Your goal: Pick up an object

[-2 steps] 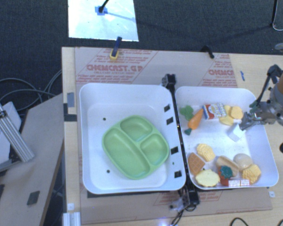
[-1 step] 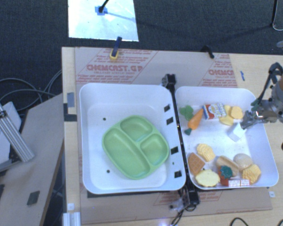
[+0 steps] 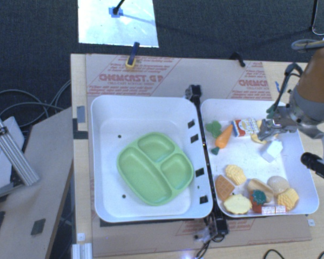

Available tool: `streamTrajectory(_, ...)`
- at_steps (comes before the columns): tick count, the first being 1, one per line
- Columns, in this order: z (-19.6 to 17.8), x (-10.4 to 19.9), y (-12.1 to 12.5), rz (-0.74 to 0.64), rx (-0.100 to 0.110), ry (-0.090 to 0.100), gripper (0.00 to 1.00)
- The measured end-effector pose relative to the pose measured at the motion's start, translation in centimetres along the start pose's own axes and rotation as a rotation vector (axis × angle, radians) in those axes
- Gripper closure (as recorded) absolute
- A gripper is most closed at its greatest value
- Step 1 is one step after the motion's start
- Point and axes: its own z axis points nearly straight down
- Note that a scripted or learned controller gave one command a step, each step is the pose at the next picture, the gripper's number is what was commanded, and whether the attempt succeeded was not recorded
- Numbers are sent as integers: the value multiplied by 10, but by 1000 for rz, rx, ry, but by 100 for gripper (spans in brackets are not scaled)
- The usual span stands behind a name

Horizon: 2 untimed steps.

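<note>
The right bin (image 3: 305, 161) holds a scatter of small toy foods, any of which could be picked. Along its far side lie a green leafy piece (image 3: 213, 127), an orange carrot (image 3: 224, 136) lying at a slant with a small dark green bit near its lower tip, a red, white and blue packet (image 3: 244, 127), and a yellow piece (image 3: 257, 138) just under the gripper. Toward the near edge sit a yellow corn-like piece (image 3: 235, 174), a brown waffle-patterned square (image 3: 224, 188), a pale yellow round piece (image 3: 237, 204), a red and teal item (image 3: 257, 197), a tan bun-like lump (image 3: 277, 184) and another ridged yellow piece (image 3: 288, 198) — these crowd together, several touching. A white, angular scrap (image 3: 270, 151) lies alone in the middle of the bin, just beside the gripper's tip. The left bin (image 3: 105, 144) holds one thing: a light green tray (image 3: 154, 168) with three compartments, lying flat near the middle. There are two bins and one arm. The arm (image 3: 318, 85) comes in from the right, its orange band above the grey wrist, and bends down so that the gripper (image 3: 268, 130) hangs low over the far part of the right bin, between the packet and the white scrap. Whether its jaws are parted or closed, or grip anything, cannot be told — the tips are too small and blurred.
</note>
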Motion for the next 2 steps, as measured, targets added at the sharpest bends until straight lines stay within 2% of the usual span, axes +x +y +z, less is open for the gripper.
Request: streamTrajectory(2, -18, 89, 48, 0, 0, 1, 100)
